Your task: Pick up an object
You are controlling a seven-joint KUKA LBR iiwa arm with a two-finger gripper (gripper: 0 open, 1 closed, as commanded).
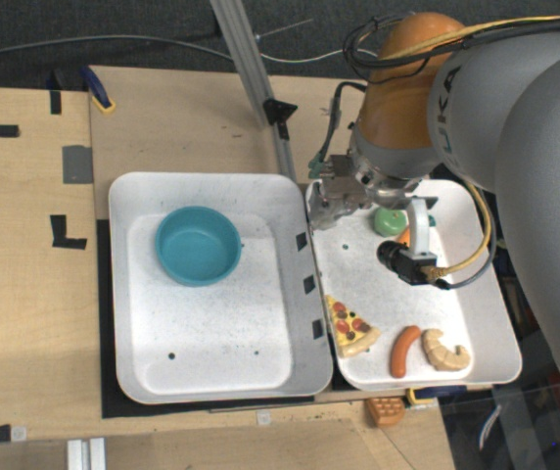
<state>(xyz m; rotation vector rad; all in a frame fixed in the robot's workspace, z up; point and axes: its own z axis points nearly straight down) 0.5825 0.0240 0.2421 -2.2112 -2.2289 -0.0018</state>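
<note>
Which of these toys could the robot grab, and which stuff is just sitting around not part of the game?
Could be picked up:
pizza slice
sausage
croissant
green toy, partly hidden under the arm
blue bowl
The gripper hangs over the right bin.

Just lying about:
black tape marks on the bench
blue clip
metal pole

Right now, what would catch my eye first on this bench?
The big grey and orange arm bends over the right bin, its hand low near the bin's upper left corner. A blue bowl sits alone in the left bin; a pizza slice, sausage and croissant line the right bin's near edge.
</note>
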